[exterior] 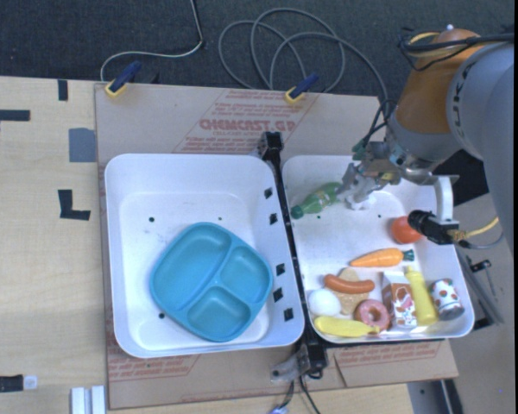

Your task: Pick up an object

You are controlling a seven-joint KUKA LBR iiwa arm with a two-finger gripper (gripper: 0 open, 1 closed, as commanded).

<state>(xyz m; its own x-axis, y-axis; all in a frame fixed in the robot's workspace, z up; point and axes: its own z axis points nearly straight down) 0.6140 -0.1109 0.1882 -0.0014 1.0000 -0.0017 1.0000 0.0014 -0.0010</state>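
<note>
From the overhead camera, the surface (pixel 34 231) carries two shallow white bins side by side on a sheet of cardboard (pixel 242 123). The left bin (pixel 121 179) holds a blue divided plate (pixel 211 280), lying toward its 5 o'clock corner.

The right bin (pixel 466 317) holds the small toy foods. A green bottle (pixel 316 199) lies on its side at about 10 o'clock in the bin, near the divider. A red tomato (pixel 405 229) sits at 3 o'clock, and a carrot (pixel 380 258) lies just below it. Crowded along the 6 o'clock edge are a hot dog (pixel 349 283), a white egg (pixel 323 302), a banana (pixel 344 326), a pink doughnut (pixel 375 314), a small carton (pixel 401 303), a yellow bottle (pixel 420 295) and a red-and-white can (pixel 448 297).

The grey arm (pixel 466 84) reaches in from 2 o'clock. Its gripper (pixel 360 198) hangs low over the upper part of the right bin, just beside the right end of the green bottle. Whether the fingers stand apart or together cannot be told, and nothing is visibly between them.
</note>
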